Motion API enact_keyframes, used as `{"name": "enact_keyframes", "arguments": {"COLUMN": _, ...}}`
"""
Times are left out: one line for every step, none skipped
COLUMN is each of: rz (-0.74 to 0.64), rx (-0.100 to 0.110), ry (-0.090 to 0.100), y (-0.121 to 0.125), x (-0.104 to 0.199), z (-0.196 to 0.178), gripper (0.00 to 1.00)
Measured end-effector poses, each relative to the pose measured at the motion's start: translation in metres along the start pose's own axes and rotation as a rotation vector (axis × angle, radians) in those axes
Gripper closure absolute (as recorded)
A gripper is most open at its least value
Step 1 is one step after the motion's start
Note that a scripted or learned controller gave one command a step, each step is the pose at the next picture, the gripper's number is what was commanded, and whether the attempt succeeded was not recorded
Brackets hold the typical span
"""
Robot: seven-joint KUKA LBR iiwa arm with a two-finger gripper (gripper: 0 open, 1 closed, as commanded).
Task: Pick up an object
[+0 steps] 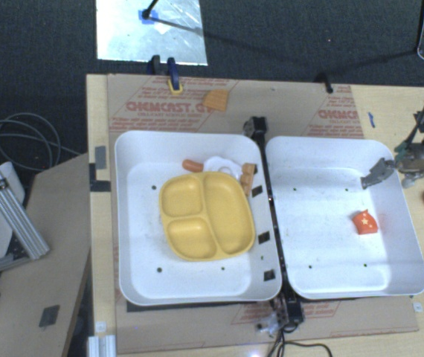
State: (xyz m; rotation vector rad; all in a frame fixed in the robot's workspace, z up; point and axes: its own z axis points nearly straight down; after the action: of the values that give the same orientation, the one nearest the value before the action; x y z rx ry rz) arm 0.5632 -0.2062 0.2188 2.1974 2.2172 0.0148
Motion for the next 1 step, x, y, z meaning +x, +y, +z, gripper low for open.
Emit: {"name": "enact_keyframes", "arguments": {"rz": 0.010, "rx": 0.023, "ry": 0.008, "y": -0.0576, "x": 0.0013, "z": 0.1389, "gripper": 0.00}}
